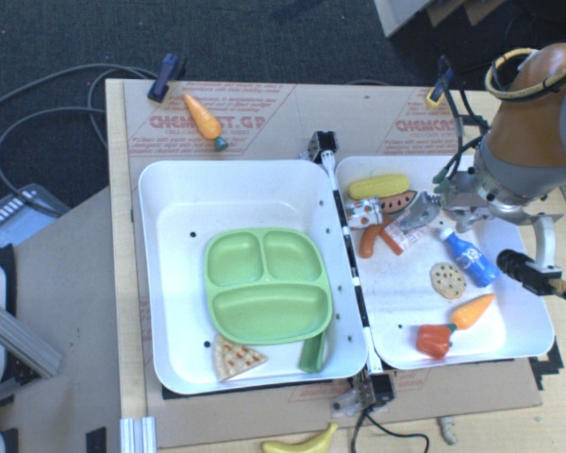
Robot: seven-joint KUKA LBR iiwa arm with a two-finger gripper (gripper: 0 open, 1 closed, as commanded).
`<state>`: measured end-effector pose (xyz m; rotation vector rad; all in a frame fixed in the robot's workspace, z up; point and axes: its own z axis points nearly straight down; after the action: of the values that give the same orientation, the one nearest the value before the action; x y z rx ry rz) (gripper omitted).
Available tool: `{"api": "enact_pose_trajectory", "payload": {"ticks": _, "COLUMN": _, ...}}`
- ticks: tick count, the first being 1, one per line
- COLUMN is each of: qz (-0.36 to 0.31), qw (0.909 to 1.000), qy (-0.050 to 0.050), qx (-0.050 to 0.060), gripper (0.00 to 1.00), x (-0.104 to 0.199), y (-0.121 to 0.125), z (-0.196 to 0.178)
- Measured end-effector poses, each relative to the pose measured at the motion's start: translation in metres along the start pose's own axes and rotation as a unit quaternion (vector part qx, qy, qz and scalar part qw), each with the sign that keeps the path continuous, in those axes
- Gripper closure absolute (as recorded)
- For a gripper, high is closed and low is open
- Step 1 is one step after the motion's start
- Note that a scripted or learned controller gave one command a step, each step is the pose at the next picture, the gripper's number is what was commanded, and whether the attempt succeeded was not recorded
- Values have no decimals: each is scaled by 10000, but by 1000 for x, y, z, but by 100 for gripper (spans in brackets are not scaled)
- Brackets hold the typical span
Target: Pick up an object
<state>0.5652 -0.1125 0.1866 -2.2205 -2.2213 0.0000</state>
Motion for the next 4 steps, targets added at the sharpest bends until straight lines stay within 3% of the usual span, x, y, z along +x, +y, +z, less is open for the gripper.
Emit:
{"api": "enact_pose_trajectory", "payload": {"ticks": 1, "qz": 7, "qw": 10000, "qy": -8, "qx": -12, "gripper": 0, "x": -41, "y": 36, "z": 88}}
{"api": "enact_pose_trajectory", "payload": {"ticks": 2, "qz": 6, "qw": 10000, "qy": -13, "qx": -61, "gripper": 0, "x": -36, "y": -18, "z": 97}}
{"api": "enact_pose_trajectory", "payload": {"ticks": 3, "qz": 8, "qw": 10000, "qy": 0, "qx": 4, "gripper": 0, "x": -62, "y": -57, "z": 102}}
{"api": "enact_pose_trajectory", "payload": {"ticks": 4, "qz": 7, "qw": 10000, "qy": 2, "qx": 3, "gripper": 0, "x": -98, "y": -76, "z": 102}}
